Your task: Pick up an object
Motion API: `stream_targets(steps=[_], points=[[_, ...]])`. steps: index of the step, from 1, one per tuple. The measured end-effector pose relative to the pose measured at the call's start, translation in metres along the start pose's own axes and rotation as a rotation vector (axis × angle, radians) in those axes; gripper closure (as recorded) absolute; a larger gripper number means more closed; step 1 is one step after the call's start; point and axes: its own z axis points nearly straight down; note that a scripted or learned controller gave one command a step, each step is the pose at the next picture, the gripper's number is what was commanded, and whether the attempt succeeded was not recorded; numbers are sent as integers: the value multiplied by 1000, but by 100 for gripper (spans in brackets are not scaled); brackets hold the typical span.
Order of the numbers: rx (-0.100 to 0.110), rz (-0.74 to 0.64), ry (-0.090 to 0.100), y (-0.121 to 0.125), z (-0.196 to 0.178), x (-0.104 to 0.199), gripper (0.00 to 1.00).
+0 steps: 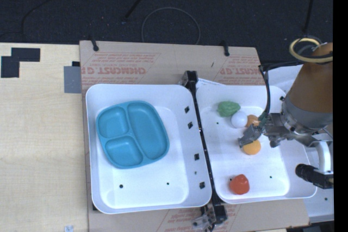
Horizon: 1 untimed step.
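On the tabletop (pixel 43 133), the right bin (pixel 272 182) holds the gripper (pixel 254 136). An orange ball (pixel 251 147) lies touching it at six o'clock. I cannot tell its opening or any hold.

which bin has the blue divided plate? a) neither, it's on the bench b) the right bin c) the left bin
c: the blue divided plate lies flat in the left bin, while the right bin holds the small green, white, orange and red objects.

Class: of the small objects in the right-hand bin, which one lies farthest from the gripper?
The red object, alone near the bin's front edge. The green object, white ball and orange object all cluster close to the gripper.
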Motion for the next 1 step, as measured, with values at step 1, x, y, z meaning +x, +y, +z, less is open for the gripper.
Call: stream_targets(steps=[1], points=[[-13, -2, -2, 3, -6, 0, 0]])
